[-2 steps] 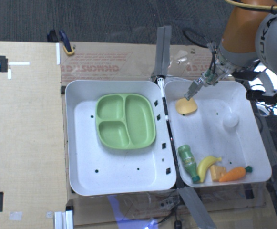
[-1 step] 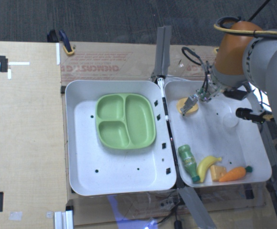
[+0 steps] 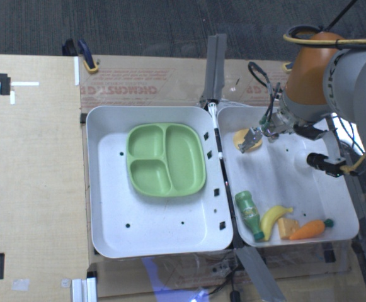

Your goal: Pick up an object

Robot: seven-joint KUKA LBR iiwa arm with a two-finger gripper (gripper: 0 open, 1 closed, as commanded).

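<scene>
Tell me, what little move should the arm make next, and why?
Probably a slow, straight lift. The end effector sits low in the right bin, right at a yellowish object near the bin's far left corner. Whether it has a grip is unclear from this view; a small rise would show if the object comes along.

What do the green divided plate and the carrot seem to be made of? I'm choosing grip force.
The green divided plate looks like moulded plastic with a matte to satin finish: uniform pale green, rounded compartment ridges. The carrot looks like a plastic toy: even, saturated orange with a small green tip, though its surface is too small to judge closely.
</scene>
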